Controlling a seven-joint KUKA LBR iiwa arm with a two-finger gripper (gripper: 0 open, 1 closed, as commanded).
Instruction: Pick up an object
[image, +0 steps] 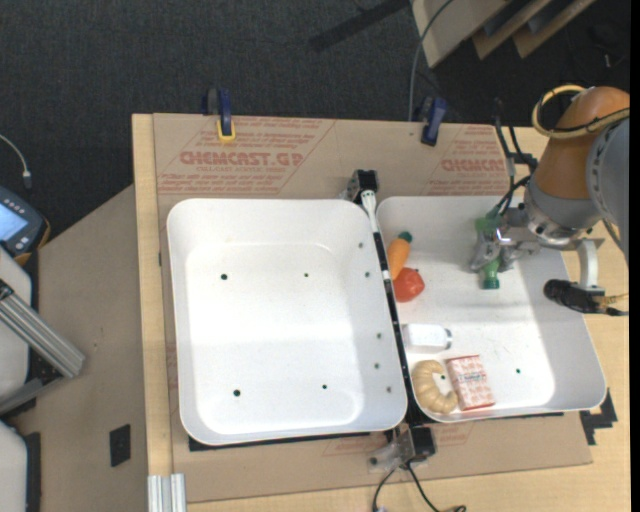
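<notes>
My gripper (490, 258) hangs over the back of the right bin (545, 345), reaching in from the right. A slim green object (491, 280) sits between its grey fingers, its lower end poking out below them and a green bit showing above. The gripper is shut on it. By the bin's left wall lie an orange carrot-like piece (400, 252) and a red lump (408, 286). Further forward are a small white item (425, 336), a beige pastry-shaped thing (432, 386) and a pink-and-white packet (470, 382).
The left bin (200, 330) stands beside the right one, with a black divider strip (385, 300) between them. Both rest on a cardboard sheet (290, 150) held by blue clamps (222, 110) at the back.
</notes>
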